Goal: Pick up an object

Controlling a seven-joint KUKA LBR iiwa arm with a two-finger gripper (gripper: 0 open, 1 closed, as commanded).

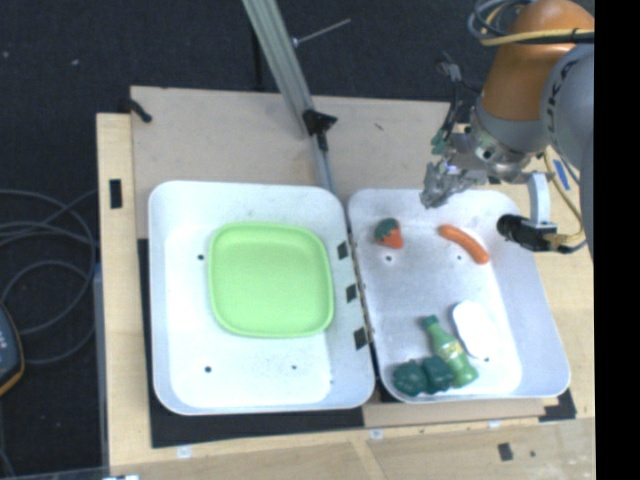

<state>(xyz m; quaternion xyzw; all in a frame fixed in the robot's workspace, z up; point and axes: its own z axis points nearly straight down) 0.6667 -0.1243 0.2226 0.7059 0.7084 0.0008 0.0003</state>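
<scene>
The grey arm with its orange band is reaching in from the right, and its 2-finger gripper (pixel 437 194) is hanging over the far edge of the right-hand shallow white bin (pixel 520 268), with nothing showing between its tips; from here I cannot tell how they are set. In that bin, a small orange toy carrot with a green top (pixel 389 233) is lying near the far left corner, and an orange sausage-shaped toy (pixel 466 244) is lying aslant just right of it, both below the gripper and apart from it. Toward the near side, a green plastic bottle with a yellow label (pixel 446 349) is lying beside a white oval piece (pixel 474 329), and a dark green lumpy toy (pixel 421 376) is touching the bottle's near end. The left-hand shallow white bin (pixel 180 268) is holding 1 light green square plate (pixel 270 278), sitting flat around its middle.
</scene>
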